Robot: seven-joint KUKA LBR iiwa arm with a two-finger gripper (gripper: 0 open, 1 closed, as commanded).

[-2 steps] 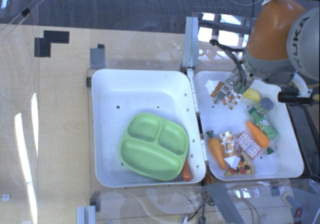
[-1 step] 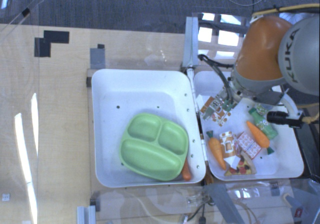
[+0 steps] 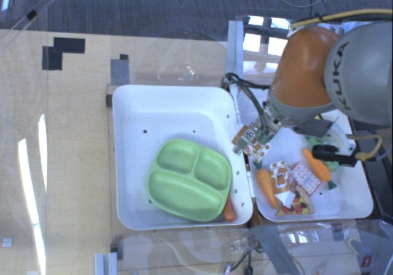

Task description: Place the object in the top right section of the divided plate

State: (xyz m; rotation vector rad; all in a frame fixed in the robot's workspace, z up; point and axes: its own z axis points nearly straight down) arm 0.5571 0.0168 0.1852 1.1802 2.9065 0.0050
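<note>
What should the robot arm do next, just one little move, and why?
Probably lower the gripper onto one toy in the right bin, perhaps the carrot just below it. The green divided plate sits in the left bin with nothing in its sections, and the view shows nothing between the gripper's fingers, so something must be picked up first.

The letters "KUKA" stand in dark print on the grey arm (image 3: 362, 77), at about two o'clock in the view, running vertically. No other text is readable.
</note>
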